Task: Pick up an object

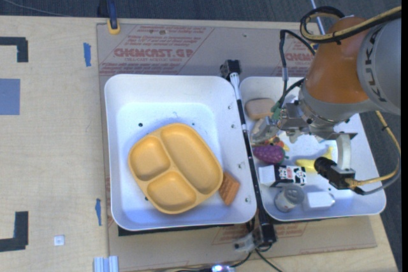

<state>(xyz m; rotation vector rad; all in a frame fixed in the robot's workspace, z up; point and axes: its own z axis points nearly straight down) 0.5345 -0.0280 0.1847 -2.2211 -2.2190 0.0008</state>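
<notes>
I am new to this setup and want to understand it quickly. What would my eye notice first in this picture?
First, the big yellow divided plate lying in the left bin, with a small brown block touching its right edge. Next, the grey and orange arm reaching over the right bin, where small things crowd together, among them a purple toy.

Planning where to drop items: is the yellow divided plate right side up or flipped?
Right side up: the yellow divided plate shows three hollow compartments facing upward in the left bin.
</notes>
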